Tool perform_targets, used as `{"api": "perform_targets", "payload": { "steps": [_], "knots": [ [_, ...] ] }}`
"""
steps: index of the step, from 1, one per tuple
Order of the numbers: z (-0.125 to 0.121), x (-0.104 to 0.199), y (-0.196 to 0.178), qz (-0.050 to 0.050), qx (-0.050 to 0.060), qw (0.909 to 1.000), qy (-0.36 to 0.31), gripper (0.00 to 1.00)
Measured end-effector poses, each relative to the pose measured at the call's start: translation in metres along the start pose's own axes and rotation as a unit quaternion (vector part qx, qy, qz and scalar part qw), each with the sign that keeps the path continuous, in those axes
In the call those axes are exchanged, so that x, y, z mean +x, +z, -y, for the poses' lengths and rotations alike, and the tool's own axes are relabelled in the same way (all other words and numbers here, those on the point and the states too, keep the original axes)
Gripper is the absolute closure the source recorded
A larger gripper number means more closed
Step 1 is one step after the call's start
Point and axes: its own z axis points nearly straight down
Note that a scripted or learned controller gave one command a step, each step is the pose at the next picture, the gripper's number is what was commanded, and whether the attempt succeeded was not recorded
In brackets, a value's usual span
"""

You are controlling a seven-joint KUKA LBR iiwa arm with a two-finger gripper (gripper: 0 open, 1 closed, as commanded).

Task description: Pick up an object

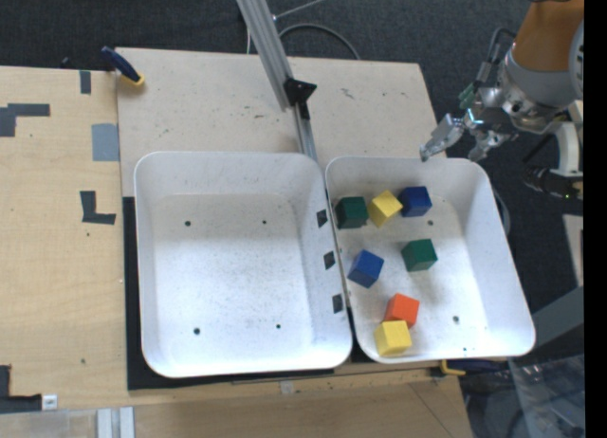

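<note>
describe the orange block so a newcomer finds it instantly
Start at the right-hand white bin, the one holding all the cubes. Go to its near end, where two blocks sit touching. The orange block is the farther of that pair, just above the yellow block, and the one orange cube here.

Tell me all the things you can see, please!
green blocks: 2, green, right bin, one in the top row, one mid-right
yellow blocks: 2, yellow, right bin, one in the top row, one at the near end
blue blocks: 2, blue, right bin, one in the top row, one in the middle
orange block: 1, orange, right bin, touching the near yellow block
bins: 2, white, side by side on the bench
clamp: 1, blue and yellow, far left of the bench
arm: 1, grey and orange, right side
gripper: 1, above the right bin's far rim
</note>
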Motion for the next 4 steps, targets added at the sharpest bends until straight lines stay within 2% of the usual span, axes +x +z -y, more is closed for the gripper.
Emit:
{"api": "perform_targets", "payload": {
  "steps": [1, 2, 3, 4],
  "knots": [
    [-0.001, 0.0, -0.003, 0.001, -0.002, 1.0, -0.001, 0.0],
    [-0.006, -0.002, 0.059, 0.001, 0.001, 1.0, 0.0, 0.0],
    [0.005, -0.003, 0.115, 0.001, 0.001, 1.0, 0.0, 0.0],
    [0.0, -0.004, 0.145, 0.002, -0.009, 1.0, -0.001, 0.0]
  ]
}}
